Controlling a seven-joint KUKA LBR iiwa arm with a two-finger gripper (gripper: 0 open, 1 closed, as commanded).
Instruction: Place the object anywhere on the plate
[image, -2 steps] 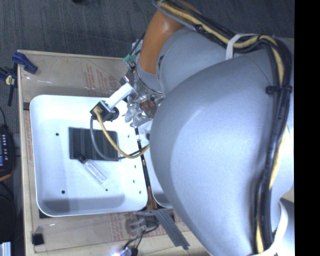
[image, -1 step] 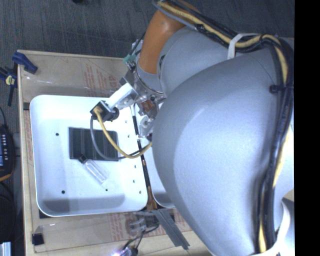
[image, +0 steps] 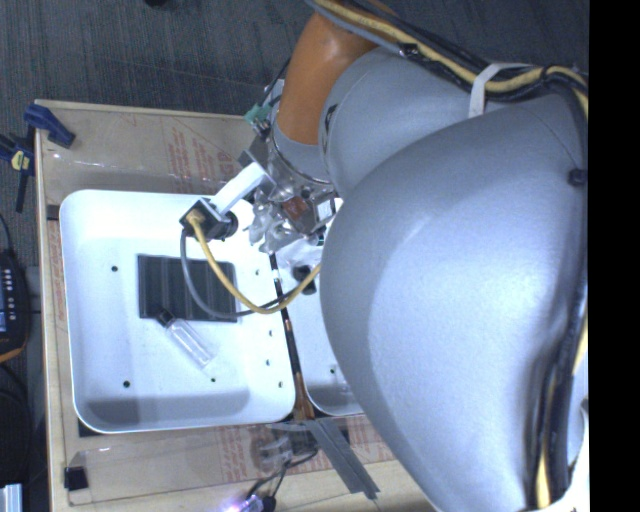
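- Pincer (image: 283, 232) sits over the divide between the two bins, under the orange band (image: 315, 75). The wrist hardware clutters the view, so I cannot tell whether it is wide or narrow.
- Nothing visibly held.
- Arm (image: 450, 280) bulk covers most of the right bin (image: 325, 385).
- Plate (image: 165, 285): dark, ribbed rectangle on the left bin (image: 85, 300) floor, left of the pincer and slightly below it in frame.
- Object (image: 192, 341): clear tube-like piece, lying tilted, down-left of the pincer and well apart from it. Its upper end seems to touch the plate's lower edge; the rest lies on the bin floor.
- Yellow cable (image: 232, 288) loops from the wrist across the plate's right edge.
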